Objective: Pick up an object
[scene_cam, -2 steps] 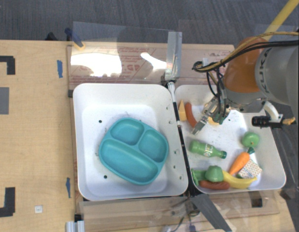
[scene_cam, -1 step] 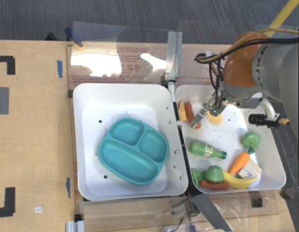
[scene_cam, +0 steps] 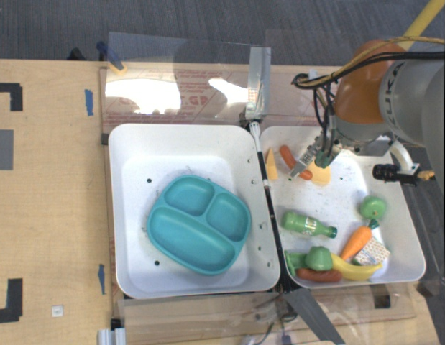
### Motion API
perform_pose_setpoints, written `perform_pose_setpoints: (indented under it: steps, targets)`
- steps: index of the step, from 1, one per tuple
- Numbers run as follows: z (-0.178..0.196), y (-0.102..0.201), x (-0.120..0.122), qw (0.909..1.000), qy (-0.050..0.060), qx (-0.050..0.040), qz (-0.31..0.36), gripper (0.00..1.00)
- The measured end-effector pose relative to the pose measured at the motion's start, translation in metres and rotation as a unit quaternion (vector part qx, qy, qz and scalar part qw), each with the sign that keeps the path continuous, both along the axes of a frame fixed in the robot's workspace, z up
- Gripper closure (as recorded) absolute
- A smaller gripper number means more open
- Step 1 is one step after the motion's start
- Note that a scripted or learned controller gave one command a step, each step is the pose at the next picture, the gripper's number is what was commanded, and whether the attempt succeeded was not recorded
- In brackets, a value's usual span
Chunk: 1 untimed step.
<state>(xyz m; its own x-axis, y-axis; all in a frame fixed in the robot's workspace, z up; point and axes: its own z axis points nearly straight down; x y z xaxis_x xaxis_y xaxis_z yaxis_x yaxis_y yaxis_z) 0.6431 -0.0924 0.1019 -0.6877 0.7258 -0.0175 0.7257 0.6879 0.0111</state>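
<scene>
- gripper [scene_cam: 313, 161] sits low in the right bin [scene_cam: 405, 214]; can't tell its state
- yellow block [scene_cam: 321, 176] just below it; red sausage [scene_cam: 287, 155] beside it; green bottle [scene_cam: 307, 226] further down

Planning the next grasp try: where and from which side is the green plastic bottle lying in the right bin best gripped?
Probably across the green plastic bottle's body, near its middle, coming straight down. It lies flat on the right bin's floor with bare floor along both long sides, so the fingers could straddle its width; the narrow neck end gives less to hold.
</scene>
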Motion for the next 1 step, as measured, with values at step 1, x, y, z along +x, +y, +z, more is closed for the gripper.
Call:
perform_pose_setpoints:
  steps: [1]
  targets:
    - [0.0888,0.0776,0.0040,0.9997,0.003,0.0040,-0.024,1.00]
